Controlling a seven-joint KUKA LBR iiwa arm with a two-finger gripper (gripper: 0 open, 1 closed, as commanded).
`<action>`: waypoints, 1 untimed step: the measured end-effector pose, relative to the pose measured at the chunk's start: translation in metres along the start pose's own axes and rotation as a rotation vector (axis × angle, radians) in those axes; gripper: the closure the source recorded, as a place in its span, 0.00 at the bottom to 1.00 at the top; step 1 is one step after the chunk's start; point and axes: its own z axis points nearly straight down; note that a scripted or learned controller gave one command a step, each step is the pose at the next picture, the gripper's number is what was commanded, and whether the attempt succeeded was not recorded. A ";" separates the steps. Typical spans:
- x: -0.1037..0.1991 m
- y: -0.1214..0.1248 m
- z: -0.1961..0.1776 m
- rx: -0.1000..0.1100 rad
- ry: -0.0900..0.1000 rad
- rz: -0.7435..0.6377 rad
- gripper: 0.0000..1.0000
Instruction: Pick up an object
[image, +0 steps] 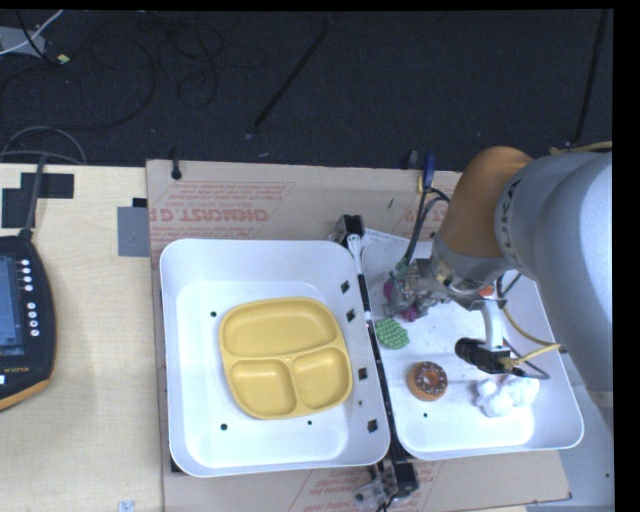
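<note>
Right bin (560, 425) with end effector (408, 297), grip state indiscernible, low at its left wall beside a green ball (392, 334); donut (429, 380) and white cloth (506, 394) nearby; yellow tray (284, 356) in left bin (190, 400).

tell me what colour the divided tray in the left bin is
Yellow; the divided tray shows in the camera view.

The arm (560, 240) at frame right is bulky and grey, with a rounded orange band (480, 205) and dark cables (425, 215) near the wrist.
</note>
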 end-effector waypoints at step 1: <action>0.077 -0.027 -0.107 -0.010 -0.001 0.000 1.00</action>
